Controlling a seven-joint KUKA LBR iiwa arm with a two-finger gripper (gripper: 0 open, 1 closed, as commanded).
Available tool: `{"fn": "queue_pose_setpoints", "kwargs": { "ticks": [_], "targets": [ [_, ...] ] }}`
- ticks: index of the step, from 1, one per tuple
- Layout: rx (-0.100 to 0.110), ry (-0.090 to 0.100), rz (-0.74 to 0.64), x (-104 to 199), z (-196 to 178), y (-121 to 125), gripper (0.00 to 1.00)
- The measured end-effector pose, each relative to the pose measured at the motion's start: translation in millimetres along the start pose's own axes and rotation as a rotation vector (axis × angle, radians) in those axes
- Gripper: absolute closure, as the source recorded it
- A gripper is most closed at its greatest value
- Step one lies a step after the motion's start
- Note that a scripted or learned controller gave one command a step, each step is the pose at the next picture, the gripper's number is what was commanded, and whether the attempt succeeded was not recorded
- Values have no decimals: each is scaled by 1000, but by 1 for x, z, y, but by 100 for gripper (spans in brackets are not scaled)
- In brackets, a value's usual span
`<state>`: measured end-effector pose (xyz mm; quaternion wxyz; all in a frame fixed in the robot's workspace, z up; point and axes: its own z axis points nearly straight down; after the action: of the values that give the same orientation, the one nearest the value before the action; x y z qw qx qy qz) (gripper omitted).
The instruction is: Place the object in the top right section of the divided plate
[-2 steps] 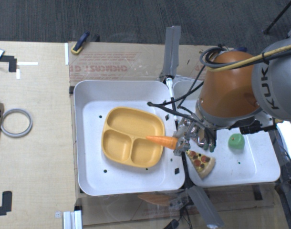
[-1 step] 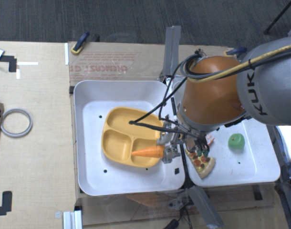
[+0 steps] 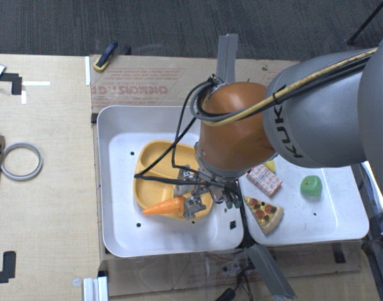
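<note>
Down at the near edge, the left bin's (image 3: 110,187) front rim curves along the tabletop (image 3: 41,231), and just inside it sits the yellow divided plate (image 3: 151,158). Here's the action: an orange carrot (image 3: 163,207) lies across the plate's near edge, thick end toward the arm, tip pointing left. The pincer (image 3: 194,202) is right on top of that thick end, low over the plate, with cables and hardware crowding the spot. Is it clamped on the carrot, or parted around it? I cannot tell; the metalwork blurs together there, and the wrist's orange band (image 3: 232,127) hangs over much of the plate.

So where does the task stand? My read: the carrot is at the plate but in its near part, not in the top right section, which is mostly hidden under the wrist. That would leave the real placement undone: carry the carrot to the far right section and let it go.

Moving right, the other bin (image 3: 342,231) holds a pizza slice (image 3: 265,213) near the shared wall, a pink wafer block (image 3: 263,179) just beyond it, and a green apple (image 3: 311,185) further right, apart from both.

Further back on the left, a roll of tape (image 3: 20,160) rests on the tabletop, well clear of the bins. At the far edge, a blue-and-yellow clip (image 3: 106,55) lies by the cardboard sheet (image 3: 154,83).
</note>
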<state>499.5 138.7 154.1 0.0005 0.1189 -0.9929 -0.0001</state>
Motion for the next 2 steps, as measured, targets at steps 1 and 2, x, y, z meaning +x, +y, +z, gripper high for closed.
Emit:
{"fn": "queue_pose_setpoints", "kwargs": {
  "ticks": [1,2],
  "targets": [
    [-1,-3,-416,-37,22,-25,100],
    [-1,-1,-795,-5,31,21,100]
  ]
}}
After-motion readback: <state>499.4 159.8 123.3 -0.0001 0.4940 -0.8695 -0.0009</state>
